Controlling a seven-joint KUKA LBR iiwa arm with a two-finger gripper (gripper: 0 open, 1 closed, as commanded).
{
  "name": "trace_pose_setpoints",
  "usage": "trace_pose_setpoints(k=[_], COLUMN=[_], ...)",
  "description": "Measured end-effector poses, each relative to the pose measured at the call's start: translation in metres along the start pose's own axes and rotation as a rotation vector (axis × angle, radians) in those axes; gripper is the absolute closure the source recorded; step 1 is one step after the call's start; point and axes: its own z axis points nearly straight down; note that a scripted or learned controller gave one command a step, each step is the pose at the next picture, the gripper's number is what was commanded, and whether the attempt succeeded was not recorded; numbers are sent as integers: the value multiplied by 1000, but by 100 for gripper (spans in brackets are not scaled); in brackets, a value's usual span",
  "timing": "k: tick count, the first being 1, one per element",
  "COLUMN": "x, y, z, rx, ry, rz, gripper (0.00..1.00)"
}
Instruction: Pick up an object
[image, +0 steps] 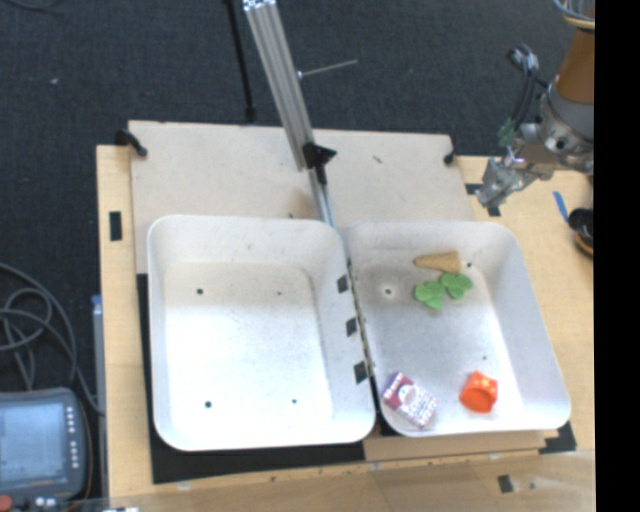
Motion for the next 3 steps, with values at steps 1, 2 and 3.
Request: trace_pose_setpoints(k=[1,2,3], x=[52,110,164], y=[-14,-31,-47], z=[-3,6,22], rx=[3,5,6], ry=[1,1,1], rz=[5,4,5], gripper=[100,100,100])
